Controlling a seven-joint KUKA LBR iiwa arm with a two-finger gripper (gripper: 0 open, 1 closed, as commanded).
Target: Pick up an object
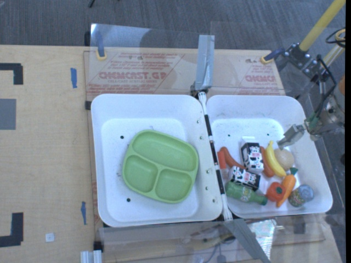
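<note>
A: Checking gripper [289,137] pos. first. It sits over the right bin [241,109], near that bin's right wall, tip just above the pale round object [284,158]. Claw state: cannot tell, too small and blurred at the tip.

B: Confirmed. Anything between it and the pile?

A: Nothing visibly held. Candidate objs all lie in the right bin, lower half. Yellow banana [273,159] lies just left of the pale round object, touching it. Black-and-white carton [253,156] stands left of the banana; a second one [243,177] lies below it, tilted.

B: Rest of the pile?

A: Green bottle [245,193] lies on its side along the bin's lower edge. Orange carrot [286,188] is right of it, next to a grey-blue round item [300,195] in the corner. Red-orange piece [226,158] lies by the divider.

B: Left bin [104,147]?

A: Holds a green divided plate [159,166], three compartments, lying flat, approx. centred.
</note>
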